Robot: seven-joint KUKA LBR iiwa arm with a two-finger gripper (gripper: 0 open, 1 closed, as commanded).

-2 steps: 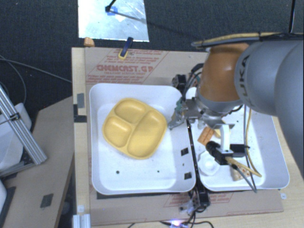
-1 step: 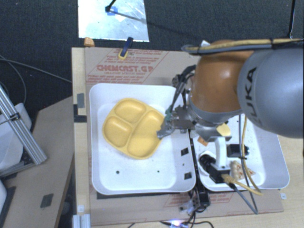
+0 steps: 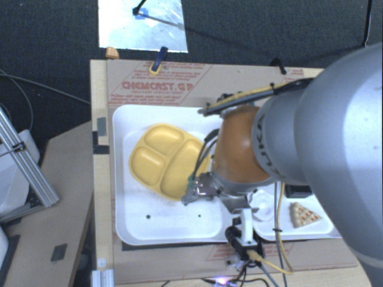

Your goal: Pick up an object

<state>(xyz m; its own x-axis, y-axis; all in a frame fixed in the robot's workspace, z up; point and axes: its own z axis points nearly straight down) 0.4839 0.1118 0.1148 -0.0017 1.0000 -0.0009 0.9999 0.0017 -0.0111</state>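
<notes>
Left bin (image 3: 128, 220): one yellow compartment tray (image 3: 164, 159), tilted, lying toward the bin's right half.

Centre: end effector (image 3: 192, 193), apparently at the tray's lower right edge; whether it is apart or together cannot be told, as the wrist hides it.

Right bin (image 3: 317, 231): pizza slice toy (image 3: 304, 215).

Step judged: approach to grasp. Next move calls for closing on the tray's rim, then lifting.

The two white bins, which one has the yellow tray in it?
The left bin, on the view's left, holds the yellow tray. The right bin, largely behind the arm, holds a small pizza slice instead.
</notes>
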